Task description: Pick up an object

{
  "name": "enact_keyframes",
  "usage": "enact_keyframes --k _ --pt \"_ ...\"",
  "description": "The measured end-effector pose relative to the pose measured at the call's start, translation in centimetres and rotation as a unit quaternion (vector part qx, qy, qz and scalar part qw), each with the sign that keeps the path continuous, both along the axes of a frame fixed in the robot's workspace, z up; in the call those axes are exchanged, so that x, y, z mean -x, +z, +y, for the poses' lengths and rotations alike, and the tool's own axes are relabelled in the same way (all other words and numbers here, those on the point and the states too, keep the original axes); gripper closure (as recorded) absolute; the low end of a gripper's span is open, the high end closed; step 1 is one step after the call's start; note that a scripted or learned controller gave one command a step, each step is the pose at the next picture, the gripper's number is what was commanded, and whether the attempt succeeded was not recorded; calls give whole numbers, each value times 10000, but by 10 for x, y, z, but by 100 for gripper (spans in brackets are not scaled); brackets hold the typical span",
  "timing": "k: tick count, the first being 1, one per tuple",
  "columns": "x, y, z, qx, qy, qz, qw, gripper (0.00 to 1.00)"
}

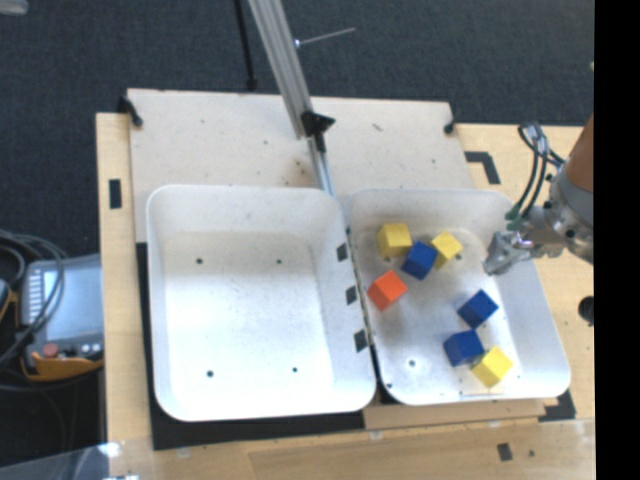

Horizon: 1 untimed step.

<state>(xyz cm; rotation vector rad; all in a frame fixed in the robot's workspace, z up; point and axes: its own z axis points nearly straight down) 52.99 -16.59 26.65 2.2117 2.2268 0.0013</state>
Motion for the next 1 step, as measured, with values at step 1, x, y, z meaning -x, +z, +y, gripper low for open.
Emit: enact_keyframes --k 1 --pt "-18 6 48 -8 1 -1 10000 100"
